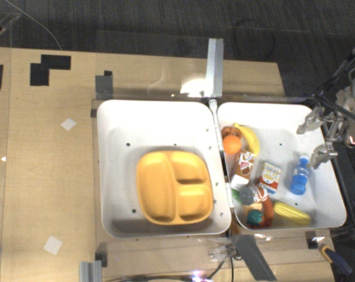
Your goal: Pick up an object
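The right bin holds a heap of small items along its left wall: a banana, an orange, a brown packet, a small carton and a green ball. A blue bottle lies further right, and a yellow oblong item rests near the front wall. My gripper hangs over the bin's right side, just above and right of the blue bottle. It is open, with nothing between its fingers.
A yellow divided plate lies in the left bin. A metal post stands behind the wall between the bins. The arm's wrist and cables crowd the right edge. Wooden bench spreads to the left.
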Controlling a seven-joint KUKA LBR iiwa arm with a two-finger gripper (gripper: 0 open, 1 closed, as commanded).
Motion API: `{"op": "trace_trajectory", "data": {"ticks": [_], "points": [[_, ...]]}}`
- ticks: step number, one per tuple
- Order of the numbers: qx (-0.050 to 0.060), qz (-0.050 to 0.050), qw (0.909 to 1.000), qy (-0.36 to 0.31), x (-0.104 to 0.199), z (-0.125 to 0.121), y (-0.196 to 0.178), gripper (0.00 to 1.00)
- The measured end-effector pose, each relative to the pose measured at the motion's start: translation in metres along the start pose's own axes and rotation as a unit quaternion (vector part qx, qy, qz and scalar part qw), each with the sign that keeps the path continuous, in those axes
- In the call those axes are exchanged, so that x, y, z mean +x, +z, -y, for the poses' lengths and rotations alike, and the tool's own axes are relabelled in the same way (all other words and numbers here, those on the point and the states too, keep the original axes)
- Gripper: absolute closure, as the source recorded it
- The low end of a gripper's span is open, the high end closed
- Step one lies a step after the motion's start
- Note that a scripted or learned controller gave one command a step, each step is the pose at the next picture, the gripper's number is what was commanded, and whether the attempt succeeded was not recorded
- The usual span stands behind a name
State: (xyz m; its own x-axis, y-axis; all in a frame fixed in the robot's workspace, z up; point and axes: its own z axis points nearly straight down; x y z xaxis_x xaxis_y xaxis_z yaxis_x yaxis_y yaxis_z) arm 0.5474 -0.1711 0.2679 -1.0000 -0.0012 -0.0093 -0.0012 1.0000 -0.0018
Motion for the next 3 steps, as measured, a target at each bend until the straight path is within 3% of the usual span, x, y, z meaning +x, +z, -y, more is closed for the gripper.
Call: {"op": "trace_trajectory", "data": {"ticks": [1, 2, 3], "points": [[-0.002, -0.005, 0.993, 0.118, -0.041, -0.083, 0.13, 0.0], [-0.002, 0.016, 0.9839, 0.178, -0.074, -0.084, 0.152, 0.0], [-0.003, 0.016, 0.982, 0.188, -0.108, -0.077, 0.158, 0.0]]}}
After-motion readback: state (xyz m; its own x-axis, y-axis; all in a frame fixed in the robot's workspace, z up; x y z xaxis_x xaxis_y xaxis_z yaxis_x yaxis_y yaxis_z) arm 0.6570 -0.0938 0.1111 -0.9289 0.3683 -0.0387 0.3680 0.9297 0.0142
